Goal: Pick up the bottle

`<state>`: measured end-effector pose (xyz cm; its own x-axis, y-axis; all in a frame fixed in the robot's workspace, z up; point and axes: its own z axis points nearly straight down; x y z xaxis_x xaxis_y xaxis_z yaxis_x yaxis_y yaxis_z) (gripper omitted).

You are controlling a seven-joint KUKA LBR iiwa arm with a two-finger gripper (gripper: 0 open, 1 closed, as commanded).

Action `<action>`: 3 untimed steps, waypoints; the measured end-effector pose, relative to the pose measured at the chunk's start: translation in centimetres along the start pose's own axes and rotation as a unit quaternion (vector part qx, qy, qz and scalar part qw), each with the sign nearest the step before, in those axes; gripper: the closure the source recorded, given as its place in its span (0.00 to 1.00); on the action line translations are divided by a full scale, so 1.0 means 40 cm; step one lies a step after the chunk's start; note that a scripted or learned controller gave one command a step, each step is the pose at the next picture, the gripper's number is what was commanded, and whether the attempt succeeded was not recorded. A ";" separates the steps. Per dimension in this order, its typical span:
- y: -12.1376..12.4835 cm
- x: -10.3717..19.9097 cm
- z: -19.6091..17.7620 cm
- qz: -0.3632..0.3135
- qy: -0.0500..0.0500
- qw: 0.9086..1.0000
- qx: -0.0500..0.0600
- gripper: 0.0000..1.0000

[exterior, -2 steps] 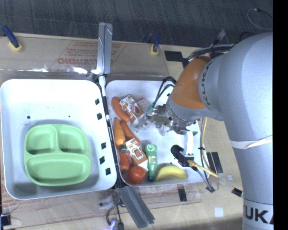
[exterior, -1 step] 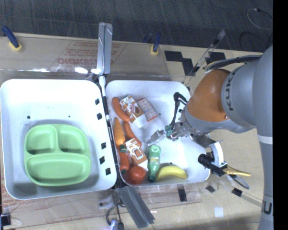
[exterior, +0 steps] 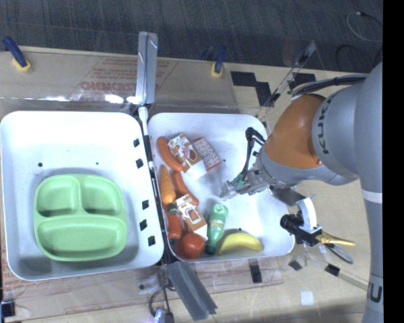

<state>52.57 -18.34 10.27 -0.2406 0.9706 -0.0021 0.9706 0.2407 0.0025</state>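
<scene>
Just left of and below the arm's two-finger claw (exterior: pixel 230 188), the small green plastic bottle (exterior: pixel 217 224) is seen lying untouched beside a yellow banana (exterior: pixel 240 243); claw opening honestly can't be told.

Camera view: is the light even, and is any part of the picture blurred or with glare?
Camera view: the light is soft and fairly even, with weak shadows; the white bins are bright but keep their detail; the bottle and banana look sharp enough; the gripper is small and a little smeared, so its detail is hard to read; the clear sheet behind the bins gives mild glare.
</scene>
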 end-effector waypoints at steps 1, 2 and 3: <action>0.002 -0.001 -0.002 0.000 -0.001 1.000 -0.001 0.00; -0.059 0.199 0.009 -0.001 -0.011 1.000 -0.011 0.00; -0.061 0.201 -0.012 -0.004 -0.009 1.000 -0.007 1.00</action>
<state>48.27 -11.10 10.72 -0.2485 0.9684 -0.0193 0.9684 0.2488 0.0173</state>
